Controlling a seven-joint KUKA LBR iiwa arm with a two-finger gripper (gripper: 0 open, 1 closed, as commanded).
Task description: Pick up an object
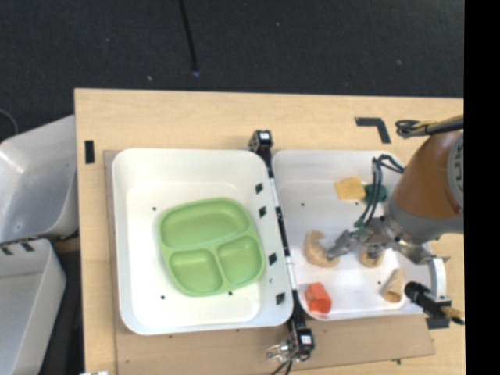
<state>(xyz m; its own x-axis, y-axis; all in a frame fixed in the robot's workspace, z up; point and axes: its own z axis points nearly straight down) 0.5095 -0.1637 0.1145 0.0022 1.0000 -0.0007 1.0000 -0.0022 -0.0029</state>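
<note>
My gripper (353, 244) is low in the right bin (312, 170), at the end of the grey arm with its orange band (428, 180). Its tip lies between two tan pieces: a curved one (316, 249) just to its left and a smaller one (369, 257) right under it. A third tan piece (393, 285) lies by the bin's front right corner. A yellow piece (349, 187) sits toward the back, and a red block (316, 298) rests at the front left corner. I see nothing lifted off the bin floor.
The left bin (133, 186) holds a green divided plate (211, 245). A row of black clips (273, 233) runs along the wall between the two bins. Bare wooden bench (195, 119) surrounds both bins.
</note>
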